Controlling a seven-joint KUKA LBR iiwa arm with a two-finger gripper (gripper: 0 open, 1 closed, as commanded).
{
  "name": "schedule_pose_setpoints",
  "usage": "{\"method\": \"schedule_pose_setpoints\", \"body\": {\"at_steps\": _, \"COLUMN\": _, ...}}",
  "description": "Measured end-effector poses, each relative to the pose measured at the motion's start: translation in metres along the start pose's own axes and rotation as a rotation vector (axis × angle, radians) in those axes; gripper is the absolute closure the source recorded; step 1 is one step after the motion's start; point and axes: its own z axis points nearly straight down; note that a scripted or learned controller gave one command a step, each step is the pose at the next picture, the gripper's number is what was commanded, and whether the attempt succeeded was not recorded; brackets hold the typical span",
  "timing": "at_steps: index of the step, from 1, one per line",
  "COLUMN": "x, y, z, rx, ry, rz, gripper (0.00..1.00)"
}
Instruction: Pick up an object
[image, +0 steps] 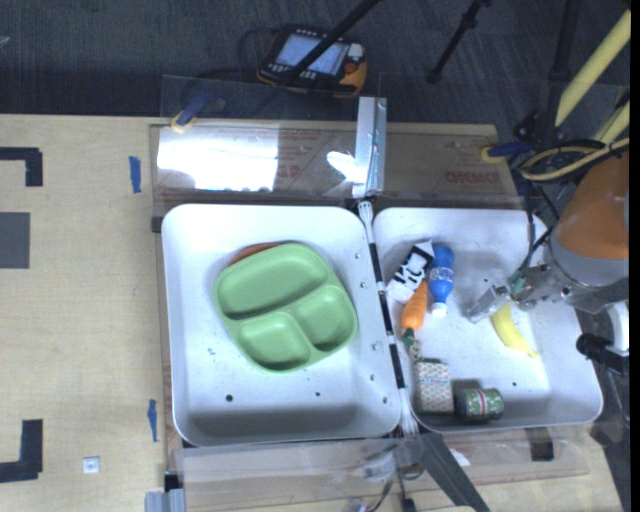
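Far to the left of the gripper (492, 300), in the other bin, we see a green plate (288, 304). Closer, on its left, lie a black and white pack (411, 272) with letters too blurry to read, a blue bottle (440, 274) and a green can (480, 402). Right beside the gripper, just below it, lies a yellow banana (515, 330). We think it is light, soft and a bit slippery, so grab its middle gently. We cannot tell if the gripper is spread or pressed together.
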Motion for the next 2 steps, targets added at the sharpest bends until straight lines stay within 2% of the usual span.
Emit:
{"method": "schedule_pose_setpoints", "body": {"at_steps": 1, "x": 0.0, "y": 0.002, "z": -0.011, "rx": -0.005, "ry": -0.001, "rz": 0.001, "gripper": 1.0}}
{"method": "schedule_pose_setpoints", "body": {"at_steps": 2, "x": 0.057, "y": 0.04, "z": -0.131, "rx": 0.0, "ry": 0.0, "rz": 0.071, "gripper": 1.0}}
